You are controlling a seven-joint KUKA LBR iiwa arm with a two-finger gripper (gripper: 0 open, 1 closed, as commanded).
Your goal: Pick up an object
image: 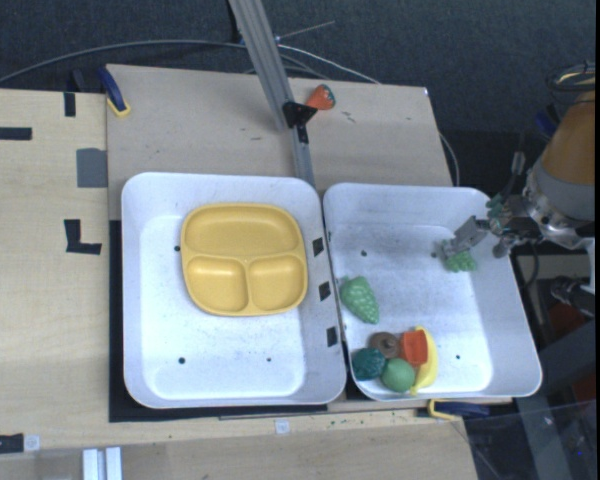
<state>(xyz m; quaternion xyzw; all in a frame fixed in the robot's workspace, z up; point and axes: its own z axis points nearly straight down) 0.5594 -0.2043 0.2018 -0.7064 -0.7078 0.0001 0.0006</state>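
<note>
While the grey arm [570, 173] with its orange band reaches in from the right, the gripper [460, 251] hangs over the far right part of the right bin [500, 368], its fingers [467, 236] pointing left and down. A small green object [461, 262], bumpy like a bunch of grapes, lies directly at the fingertips; the fingers appear to be closing around it or resting on it, but whether they are apart, together or clamped on it cannot be told from this slant.

Left of the fingers and nearer the camera, a pale green ridged object [360, 299] lies close to the wall that divides the two bins. Farther toward the camera from the fingers, at the near edge of the same bin, a cluster of toy foods sits packed together: a brown ring-shaped piece [385, 344], a dark teal lump [368, 364], a round green fruit [399, 375], a red-orange piece [414, 347], and a yellow banana [428, 360] curving along the cluster's right side. These pieces touch one another and lie well apart from the fingers.

Well to the left of the fingers, the left bin [150, 298] holds a yellow divided plate [245, 258] with three compartments, one wide and two smaller. Both bins rest side by side on the desk [180, 118]. Beyond the fingers and to their left, a grey slanted pole [260, 38] rises from the desk, with a small orange-and-green object [322, 96] just beside its base.
</note>
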